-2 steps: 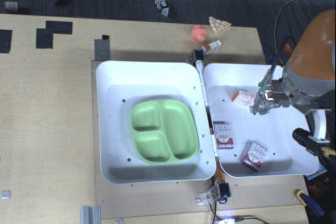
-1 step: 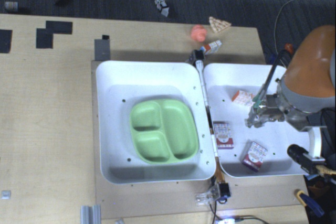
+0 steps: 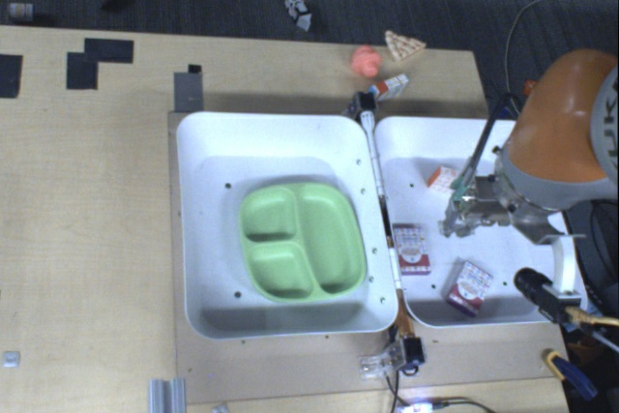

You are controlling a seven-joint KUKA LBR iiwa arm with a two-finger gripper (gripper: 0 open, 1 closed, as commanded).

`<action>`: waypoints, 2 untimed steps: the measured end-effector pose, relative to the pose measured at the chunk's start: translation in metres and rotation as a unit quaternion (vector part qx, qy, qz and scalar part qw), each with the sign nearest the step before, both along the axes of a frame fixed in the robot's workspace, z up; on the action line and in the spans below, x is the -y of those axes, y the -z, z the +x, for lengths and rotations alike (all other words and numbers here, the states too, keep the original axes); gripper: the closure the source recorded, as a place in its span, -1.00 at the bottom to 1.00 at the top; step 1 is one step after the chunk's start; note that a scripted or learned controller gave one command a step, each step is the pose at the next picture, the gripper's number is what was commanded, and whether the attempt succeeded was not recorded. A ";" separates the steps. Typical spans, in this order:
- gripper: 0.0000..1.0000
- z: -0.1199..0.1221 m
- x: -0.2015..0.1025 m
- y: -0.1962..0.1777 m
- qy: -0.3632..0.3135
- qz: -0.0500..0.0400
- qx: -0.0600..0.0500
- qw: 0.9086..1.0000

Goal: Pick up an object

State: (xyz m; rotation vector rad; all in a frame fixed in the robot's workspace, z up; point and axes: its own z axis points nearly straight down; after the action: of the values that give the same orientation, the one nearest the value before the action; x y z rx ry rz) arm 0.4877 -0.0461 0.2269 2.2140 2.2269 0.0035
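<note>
A green sectioned tray (image 3: 302, 241) lies in the left bin (image 3: 208, 164); a pink ball (image 3: 366, 61) rests on the bench (image 3: 87, 227).

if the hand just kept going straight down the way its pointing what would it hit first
Probably the bare floor of the right white bin. The hand hangs between the small red-and-white packet and the small orange-and-white packet, though depth is unclear from this slant.

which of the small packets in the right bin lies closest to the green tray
The red-and-white flat packet by the bins' divider; the orange-white packet and the tilted maroon box lie farther right.
</note>
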 end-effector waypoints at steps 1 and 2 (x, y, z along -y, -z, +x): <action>1.00 0.011 0.073 -0.001 0.001 -0.001 0.001 1.000; 1.00 0.000 -0.004 -0.022 0.000 0.000 0.001 1.000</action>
State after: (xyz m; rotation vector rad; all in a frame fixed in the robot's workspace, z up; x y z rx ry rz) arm 0.4877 -0.0425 0.2490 2.2145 2.2258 0.0053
